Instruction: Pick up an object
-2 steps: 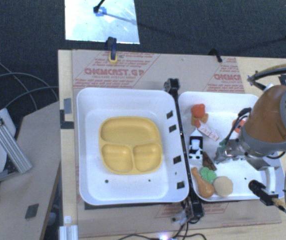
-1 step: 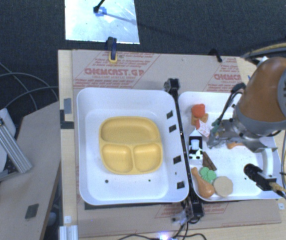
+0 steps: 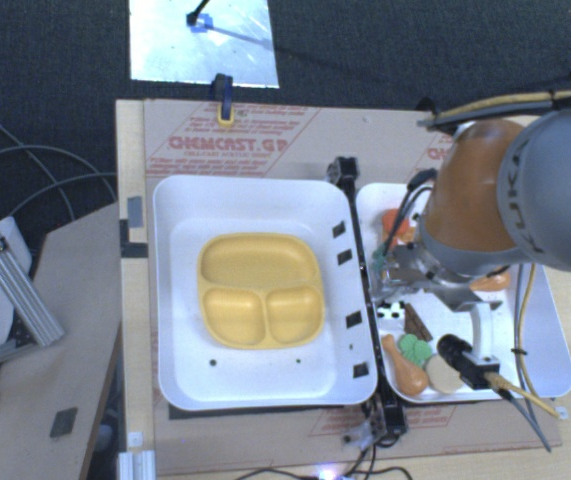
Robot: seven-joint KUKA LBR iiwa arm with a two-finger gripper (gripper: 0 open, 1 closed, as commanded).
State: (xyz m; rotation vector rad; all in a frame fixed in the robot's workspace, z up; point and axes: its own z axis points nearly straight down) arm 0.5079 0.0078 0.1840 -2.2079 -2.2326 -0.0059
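A grey robot arm (image 3: 555, 198) with an orange band reaches over the right-hand white bin (image 3: 557, 363). Its gripper (image 3: 397, 276) sits close to that bin's inner wall. The wrist covers the gripper's tip, so it cannot be told whether it is open or closed, or whether it has hold of anything.

The loose objects to pick from lie in this same bin, around the gripper. Just on the viewer's side of the gripper is a small black-and-white cube (image 3: 390, 311), spotted like a die. A dark brown piece (image 3: 416, 320) lies just beside it (too small to tell whether they touch). A little nearer the viewer, a green lump (image 3: 418, 348), a tan drumstick-shaped item (image 3: 406, 366) and a pale round item (image 3: 444, 376) cluster in the bin's near corner. On the gripper's far side, an orange-red item (image 3: 393, 220) peeks out at the arm's edge. Another orange item (image 3: 493, 282) shows partly under the arm, deeper into the bin from the gripper.

Across the dividing wall from the gripper, the left bin (image 3: 180, 228) holds a yellow three-compartment plate (image 3: 261, 288) near its middle.

Both bins rest on a cardboard sheet (image 3: 227, 144) with red lettering, laid on the tan surface (image 3: 75, 298). Farthest from the gripper, a blue and yellow clamp (image 3: 224, 101) grips the sheet's far edge. Beyond it a shiny silver sheet (image 3: 203, 28) lies on dark floor.
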